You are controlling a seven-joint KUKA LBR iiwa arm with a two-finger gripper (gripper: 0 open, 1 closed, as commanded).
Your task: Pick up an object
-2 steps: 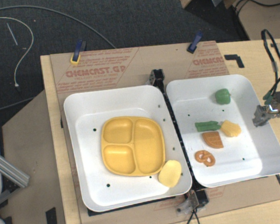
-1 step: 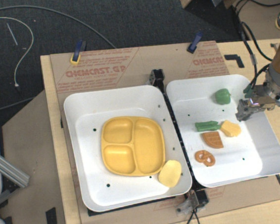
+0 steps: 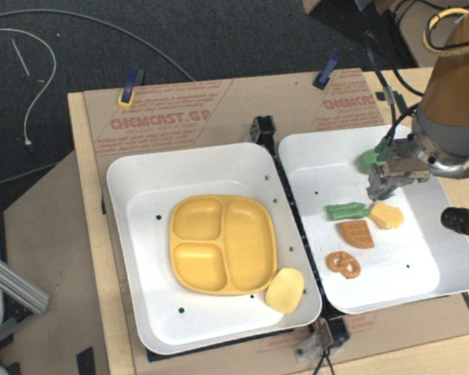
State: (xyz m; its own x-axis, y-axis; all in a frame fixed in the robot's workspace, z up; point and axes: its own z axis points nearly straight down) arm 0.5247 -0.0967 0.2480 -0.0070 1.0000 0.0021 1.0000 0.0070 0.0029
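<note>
In the right bin [image 3: 448, 272] lie a green pod [image 3: 347, 211], a brown waffle piece [image 3: 357, 234], a pretzel [image 3: 343, 264] and a yellow wedge [image 3: 388, 216]. Another green item [image 3: 369, 160] sits at the back, partly hidden by the arm. My gripper [image 3: 381, 190] hangs low over the right bin, just above the yellow wedge and to the right of the green pod. The grey wrist and orange band [image 3: 451, 89] rise to the right.
The left bin [image 3: 135, 234] holds a yellow divided plate [image 3: 222, 244] and a pale yellow round piece [image 3: 284, 290] at its front right corner. Black clips join the bins at back [image 3: 262, 128] and front [image 3: 329, 331]. Cardboard lies under both.
</note>
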